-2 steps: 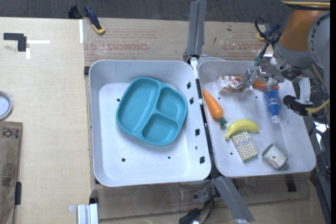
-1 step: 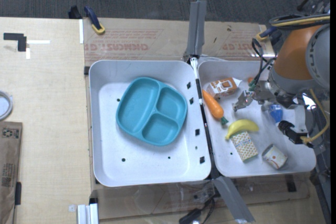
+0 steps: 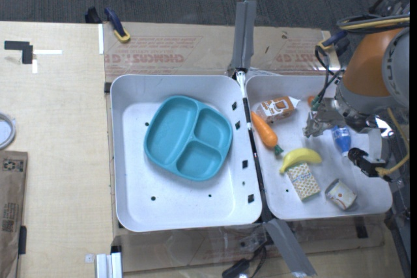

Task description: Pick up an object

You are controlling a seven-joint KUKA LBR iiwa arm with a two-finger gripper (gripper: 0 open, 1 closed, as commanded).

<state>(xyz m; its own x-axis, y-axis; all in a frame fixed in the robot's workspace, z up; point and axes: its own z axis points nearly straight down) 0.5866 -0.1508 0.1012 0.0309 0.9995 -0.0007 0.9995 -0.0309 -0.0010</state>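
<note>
- The end effector [image 3: 314,127] hangs low over the right bin [image 3: 374,208]; whether it is spread or pressed together cannot be told.
- In this bin lie a carrot [image 3: 264,131], a banana [image 3: 300,157], a bread packet [image 3: 276,107] and a small patterned box [image 3: 303,181]; none is gripped.
- The left bin [image 3: 130,205] holds a blue divided plate [image 3: 187,137].
</note>
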